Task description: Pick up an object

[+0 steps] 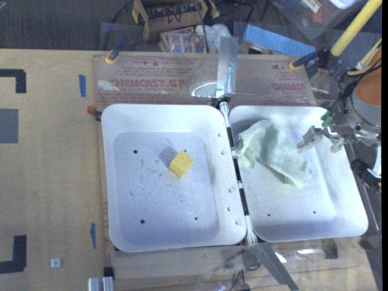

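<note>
Looking down at your desk, you have two shallow white bins side by side, their inner rims touching along a seam that runs from twelve to six o'clock. The left bin offers wide bare floor on every side of its single item: a small yellow block sitting near the middle, tilted so a corner points toward six o'clock, well apart from all four walls. The right bin has open floor across its lower half; its upper half is taken by a crumpled pale green cloth that spreads from the seam toward three o'clock.

Your gripper comes in from three o'clock, over the right bin's upper right part. Its fingers stand a little apart with nothing between them; the nearer fingertip sits just at the cloth's three o'clock edge, though you cannot tell whether it touches.

Beyond the bins at twelve o'clock, a clear printed panel stands along the rims, with clutter behind it.
</note>
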`<state>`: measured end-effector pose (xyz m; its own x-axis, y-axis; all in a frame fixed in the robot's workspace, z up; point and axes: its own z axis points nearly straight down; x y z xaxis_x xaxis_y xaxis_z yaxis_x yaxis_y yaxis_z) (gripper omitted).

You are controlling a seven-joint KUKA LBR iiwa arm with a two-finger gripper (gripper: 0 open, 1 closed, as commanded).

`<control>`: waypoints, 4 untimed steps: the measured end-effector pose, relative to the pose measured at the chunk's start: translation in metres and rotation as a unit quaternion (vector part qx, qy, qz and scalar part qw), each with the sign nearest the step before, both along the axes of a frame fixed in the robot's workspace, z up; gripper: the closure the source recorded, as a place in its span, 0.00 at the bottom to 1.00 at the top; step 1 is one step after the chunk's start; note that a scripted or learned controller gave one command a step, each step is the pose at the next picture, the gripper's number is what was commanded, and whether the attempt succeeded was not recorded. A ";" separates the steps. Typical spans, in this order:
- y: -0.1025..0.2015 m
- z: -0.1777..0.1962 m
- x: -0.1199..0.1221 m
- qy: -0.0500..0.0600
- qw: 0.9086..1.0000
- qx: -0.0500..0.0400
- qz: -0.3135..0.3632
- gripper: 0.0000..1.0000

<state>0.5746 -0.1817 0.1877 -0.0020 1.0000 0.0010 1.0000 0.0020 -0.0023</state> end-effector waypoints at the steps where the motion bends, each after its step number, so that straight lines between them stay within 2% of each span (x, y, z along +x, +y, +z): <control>1: 0.055 -0.040 0.066 -0.002 0.996 -0.001 0.094 0.00; 2: 0.082 -0.092 0.092 -0.003 0.979 -0.001 0.206 0.00; 3: 0.081 -0.083 0.093 -0.004 0.979 -0.001 0.205 1.00; 4: 0.069 -0.097 0.066 -0.008 0.975 -0.002 0.221 1.00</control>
